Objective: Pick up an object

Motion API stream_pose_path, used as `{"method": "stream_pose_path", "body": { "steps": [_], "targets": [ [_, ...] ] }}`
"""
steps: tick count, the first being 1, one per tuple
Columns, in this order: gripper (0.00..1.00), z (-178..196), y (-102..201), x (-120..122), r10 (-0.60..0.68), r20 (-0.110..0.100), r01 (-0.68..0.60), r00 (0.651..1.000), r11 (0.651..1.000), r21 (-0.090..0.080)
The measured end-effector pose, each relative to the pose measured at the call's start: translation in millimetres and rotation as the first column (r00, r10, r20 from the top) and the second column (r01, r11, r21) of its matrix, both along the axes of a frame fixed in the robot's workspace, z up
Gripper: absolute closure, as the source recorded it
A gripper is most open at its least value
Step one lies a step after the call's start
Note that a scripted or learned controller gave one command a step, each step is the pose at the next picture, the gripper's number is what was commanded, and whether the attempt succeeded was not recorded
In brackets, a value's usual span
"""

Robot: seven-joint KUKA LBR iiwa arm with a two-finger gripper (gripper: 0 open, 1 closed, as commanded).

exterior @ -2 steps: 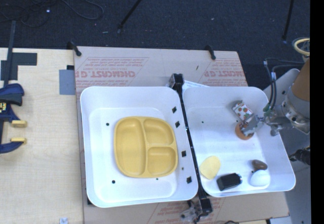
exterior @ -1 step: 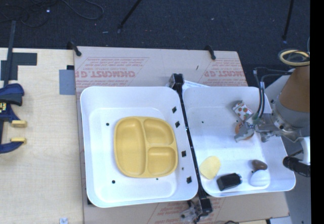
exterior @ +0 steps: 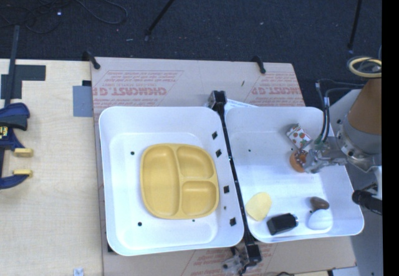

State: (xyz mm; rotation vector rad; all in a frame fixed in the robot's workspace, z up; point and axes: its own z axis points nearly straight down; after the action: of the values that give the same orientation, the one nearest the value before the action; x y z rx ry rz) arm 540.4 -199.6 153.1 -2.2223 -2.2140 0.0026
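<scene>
Two shallow white plastic bins are sitting side by side on a sheet of brown cardboard (exterior: 187, 81) with red print, which is lying on a pale wooden bench (exterior: 50, 206); the left white bin (exterior: 118, 138) is holding one thing, a yellow plastic tray with three sections (exterior: 179, 180), lying flat in the middle of the bin; the right white bin (exterior: 268, 125) is holding several small things; a small red and white patterned packet (exterior: 298, 136) is lying near the far right part of that bin, and just in front of it a small round orange-brown thing (exterior: 298, 161) is lying; the grey arm's two-finger gripper (exterior: 315, 159) is reaching in from the right and is sitting right beside the orange-brown thing, touching it or nearly so; it is too small and blurry to tell how the gripper is set, or if anything is being held; near the front of the right bin a pale yellow round piece (exterior: 258, 205) is lying by the black divider (exterior: 227, 169) between the bins; a flat black block (exterior: 282, 223) is lying just beside it; further right a white round lump (exterior: 320, 220) is lying in the front corner, with a small brown lump (exterior: 319, 203) touching its far side; blue clamps (exterior: 12, 144) are sitting at the bench's left edge.
</scene>
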Motion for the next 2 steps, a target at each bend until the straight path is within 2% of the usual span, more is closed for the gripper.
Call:
{"method": "stream_pose_path", "body": {
  "steps": [1, 2],
  "targets": [
    [1.00, 63, -1, 2, 0.005, 0.006, -0.005, 1.000, 1.000, -0.003],
    [1.00, 97, -2, 2, 0.005, 0.006, -0.005, 1.000, 1.000, -0.002]
  ]
}}
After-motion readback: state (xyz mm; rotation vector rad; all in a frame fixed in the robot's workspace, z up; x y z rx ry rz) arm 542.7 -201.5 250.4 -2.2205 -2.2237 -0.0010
